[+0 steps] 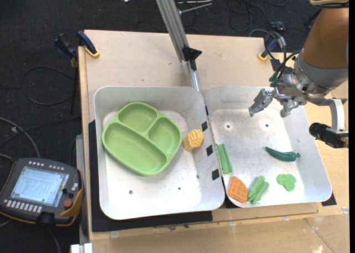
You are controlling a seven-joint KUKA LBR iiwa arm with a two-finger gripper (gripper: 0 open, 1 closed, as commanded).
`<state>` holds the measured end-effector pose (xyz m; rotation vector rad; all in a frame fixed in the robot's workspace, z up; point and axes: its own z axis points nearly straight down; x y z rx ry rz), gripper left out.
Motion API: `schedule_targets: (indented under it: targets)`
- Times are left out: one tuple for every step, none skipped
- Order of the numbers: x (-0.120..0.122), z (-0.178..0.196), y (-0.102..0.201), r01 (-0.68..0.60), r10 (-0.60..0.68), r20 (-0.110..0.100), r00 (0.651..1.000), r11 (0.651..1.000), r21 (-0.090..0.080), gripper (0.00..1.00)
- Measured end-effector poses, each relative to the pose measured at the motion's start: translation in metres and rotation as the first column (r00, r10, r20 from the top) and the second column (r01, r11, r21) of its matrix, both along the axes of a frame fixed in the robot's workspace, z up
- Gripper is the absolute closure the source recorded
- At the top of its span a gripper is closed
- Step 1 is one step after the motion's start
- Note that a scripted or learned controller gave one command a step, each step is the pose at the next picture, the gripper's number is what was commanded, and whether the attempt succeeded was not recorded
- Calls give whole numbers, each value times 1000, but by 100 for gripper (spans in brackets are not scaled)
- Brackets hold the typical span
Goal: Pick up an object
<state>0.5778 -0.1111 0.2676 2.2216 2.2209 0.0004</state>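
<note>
Dark green, curved and glossy, the chili pepper (282, 155) lies in the right bin (310, 191); the hand (273, 105) hovers above, fingers spread, gripping nothing.

even overhead light, soft shadows, sharp focus.

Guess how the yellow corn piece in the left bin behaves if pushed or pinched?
The corn piece looks short and rounded, so a push would probably roll it toward the green divided plate beside it. Its bumpy surface may help grip. It looks like a stiff, light plastic toy.
</note>
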Motion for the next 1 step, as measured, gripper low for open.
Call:
schedule_targets:
  targets:
    - [-39, -168, -93, 5, -5, -9, 1000, 1000, 0, 0]
